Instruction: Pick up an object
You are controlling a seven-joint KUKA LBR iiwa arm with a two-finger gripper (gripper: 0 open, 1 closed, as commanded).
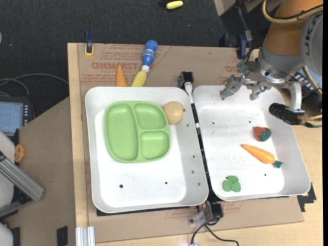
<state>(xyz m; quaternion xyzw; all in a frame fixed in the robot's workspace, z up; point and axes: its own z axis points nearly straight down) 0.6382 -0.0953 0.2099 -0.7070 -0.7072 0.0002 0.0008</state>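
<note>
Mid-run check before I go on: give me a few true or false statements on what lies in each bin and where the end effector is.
1. The green divided plate lies in the left bin. True.
2. The carrot lies on the green plate. False: it lies in the right bin.
3. The end effector grips the strawberry. False: it hangs at the right bin's far edge, apart from it.
4. A tan ball touches the plate's corner. True.

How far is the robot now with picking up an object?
Done: nothing looks picked yet. The carrot, strawberry and green piece lie in the right bin; the egg sits by the green tray in the left bin. In hand: the gripper is open with nothing between its fingers, over the right bin's far edge. Left: reach an object, close on it, lift.
</note>
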